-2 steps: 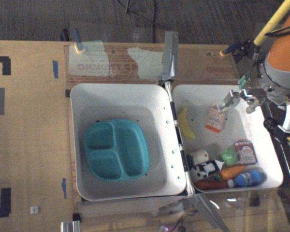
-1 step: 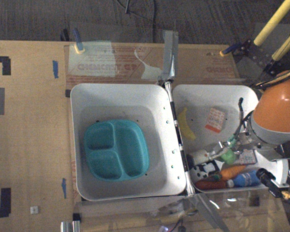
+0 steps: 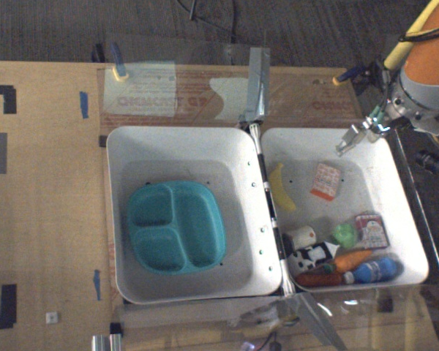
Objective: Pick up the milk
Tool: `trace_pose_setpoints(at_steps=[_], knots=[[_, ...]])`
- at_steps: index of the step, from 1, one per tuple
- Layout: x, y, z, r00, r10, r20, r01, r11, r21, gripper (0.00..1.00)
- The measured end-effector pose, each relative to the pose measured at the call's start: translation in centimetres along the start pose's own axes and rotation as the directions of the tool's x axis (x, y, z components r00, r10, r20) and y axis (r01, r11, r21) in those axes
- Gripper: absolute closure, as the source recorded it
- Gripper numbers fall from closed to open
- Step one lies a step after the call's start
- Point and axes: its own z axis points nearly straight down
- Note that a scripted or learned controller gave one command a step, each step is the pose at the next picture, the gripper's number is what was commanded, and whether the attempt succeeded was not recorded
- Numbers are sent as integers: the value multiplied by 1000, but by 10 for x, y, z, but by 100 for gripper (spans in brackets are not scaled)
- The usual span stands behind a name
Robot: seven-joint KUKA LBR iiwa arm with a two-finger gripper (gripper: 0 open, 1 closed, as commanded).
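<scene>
Milk (image 3: 314, 255) seen at right bin's near-left corner, long axis approx left-right, well down-left from end effector (image 3: 353, 138) at far rim; end effector appears empty, opening can't be told.

So the bench (image 3: 44, 196) is plain light wood. Two white bins sit on it side by side, the left bin (image 3: 124, 159) and the right bin (image 3: 402, 218) touching in the middle. Black tape marks (image 3: 1, 99) and blue tape bits (image 3: 83, 104) dot the left part.
</scene>
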Motion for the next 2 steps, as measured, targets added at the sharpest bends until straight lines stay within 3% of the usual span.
trace_pose_setpoints(at_steps=[1,2], knots=[[-11,25,56,997,-81,0,81,997,1,0],[-3,-119,-44,975,-220,-2,220,975,1,0]])
